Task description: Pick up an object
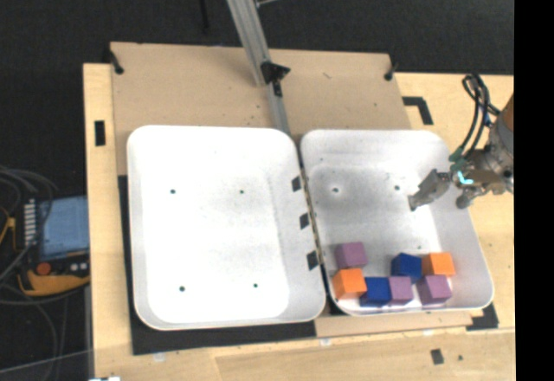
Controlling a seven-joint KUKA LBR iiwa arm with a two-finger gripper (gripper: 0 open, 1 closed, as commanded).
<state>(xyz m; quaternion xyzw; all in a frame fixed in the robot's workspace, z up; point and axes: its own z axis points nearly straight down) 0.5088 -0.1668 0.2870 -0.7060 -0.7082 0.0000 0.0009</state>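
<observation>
Gripper [443, 189], finger spread indeterminate, hangs at the right bin's [363, 145] far right; the block cluster [394, 278] lies nearer and slightly left.

A robotics lab bench; a plywood board [216, 89] bears two shallow white bins [216, 223]; a metal camera mast [247, 11] rises behind; cables and an electronic box [65, 228] lie at left.

No text, label, brand, number or sign can be read anywhere here. The blue device [62, 228] left of the worktop [251, 85] carries small markings, but they are too blurred to make out.
</observation>
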